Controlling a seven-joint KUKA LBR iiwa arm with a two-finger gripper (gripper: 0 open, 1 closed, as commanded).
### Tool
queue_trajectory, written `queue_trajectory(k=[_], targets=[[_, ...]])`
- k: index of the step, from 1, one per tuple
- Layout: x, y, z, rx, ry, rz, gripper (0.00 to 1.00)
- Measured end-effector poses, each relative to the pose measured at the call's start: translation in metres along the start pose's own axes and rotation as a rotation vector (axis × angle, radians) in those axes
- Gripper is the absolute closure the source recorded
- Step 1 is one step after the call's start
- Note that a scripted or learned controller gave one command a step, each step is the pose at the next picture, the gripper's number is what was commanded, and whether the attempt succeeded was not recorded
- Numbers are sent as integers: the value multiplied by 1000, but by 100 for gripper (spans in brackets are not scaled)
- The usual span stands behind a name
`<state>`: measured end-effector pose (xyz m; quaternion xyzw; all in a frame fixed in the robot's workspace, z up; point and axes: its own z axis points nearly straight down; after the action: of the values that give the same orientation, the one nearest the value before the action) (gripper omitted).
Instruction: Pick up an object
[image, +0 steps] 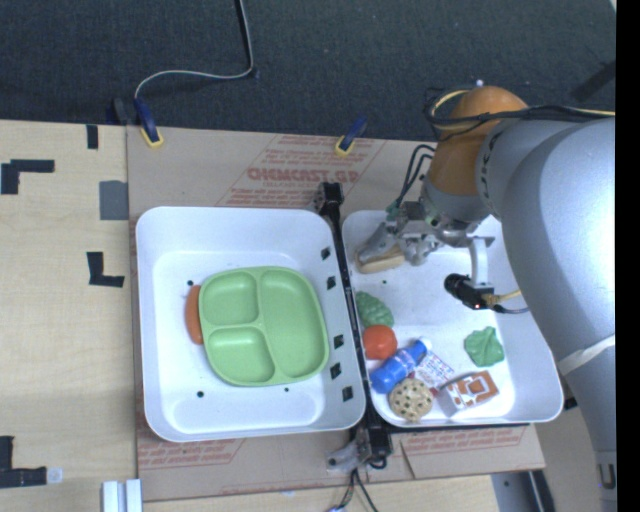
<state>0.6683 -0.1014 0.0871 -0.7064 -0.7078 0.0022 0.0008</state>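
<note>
My gripper (380, 248) is low over the far left corner of the right bin (520, 405), close to the divider between the bins. A tan block-like piece (381, 263) lies directly beneath its tip, touching or nearly touching it. In the near half of the same bin lie a green leaf piece (372, 305), a red tomato (378, 341), a blue bottle (398, 366), a round cookie (410, 400), a small printed carton (468, 390) and a green lettuce piece (485, 346).
The left bin (160, 400) holds a green divided plate (265, 325) with an orange carrot (192, 312) tucked at its left edge. A black part with a cable (466, 290) hangs off the arm over the right bin. The large grey arm covers the right side.
</note>
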Motion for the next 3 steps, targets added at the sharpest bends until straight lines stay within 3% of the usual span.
queue_trajectory(k=[3], targets=[[4,1,0,-7,1,1,0]])
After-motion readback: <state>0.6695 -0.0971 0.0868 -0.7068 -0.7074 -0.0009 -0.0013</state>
